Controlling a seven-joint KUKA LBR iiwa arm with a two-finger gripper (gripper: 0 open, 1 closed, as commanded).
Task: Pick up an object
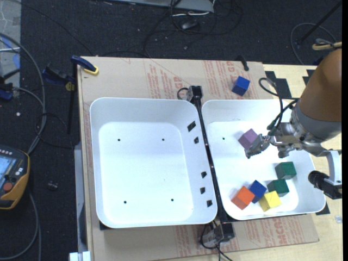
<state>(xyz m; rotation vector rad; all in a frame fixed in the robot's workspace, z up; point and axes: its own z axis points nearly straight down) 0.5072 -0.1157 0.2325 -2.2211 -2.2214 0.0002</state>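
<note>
Since the pincer (260,145) sits low in the right bin (228,113), at the centre right of the frame, just beside the purple block (249,138), that block looks like the piece to go for. Whether the pincer is released or clenched I cannot tell; it reads as a dark blur at the block's lower right edge, and I cannot say whether it touches the block. To do this step well, I would judge that the tips should straddle the purple block on two opposite flat faces rather than across a corner, since it lies turned at a slant to the bin walls. It stands well apart from the other pieces, so there is room to close without nudging a neighbour. A lift should come only once the block is squarely between the tips.

Counted, the right bin holds six blocks: the purple one alone in the middle, and a cluster at the lower right of the bin made of an orange block (243,197), a blue block (257,188), a yellow block (270,200) and two green blocks (285,170), one above the other. One more blue cube (240,85) lies outside the bins on the cardboard-covered surface (141,78), at the upper right. The left bin (103,118) makes two bins in all.
</note>
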